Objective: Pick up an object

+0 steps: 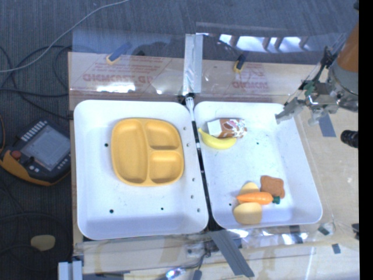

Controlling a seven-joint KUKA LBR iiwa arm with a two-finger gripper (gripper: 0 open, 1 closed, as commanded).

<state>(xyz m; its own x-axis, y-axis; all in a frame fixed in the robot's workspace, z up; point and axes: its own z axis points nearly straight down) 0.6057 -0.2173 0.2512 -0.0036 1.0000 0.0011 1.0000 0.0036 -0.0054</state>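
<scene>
Camera view: curved yellow banana (217,140) lies beside a brown-white packet (228,127).

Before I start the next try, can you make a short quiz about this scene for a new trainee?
1. True or false: the yellow tray lies in the left bin.
2. Which thing touches the banana?
A. the carrot
B. the small packet
C. the tray
3. Fill in: the tool is above the ____ corner of the right bin, as the camera sees it.

Key
1. True.
2. B. The packet lies against the banana; the carrot is at the near end of the same bin.
3. Far right. It holds nothing that can be seen.
</scene>
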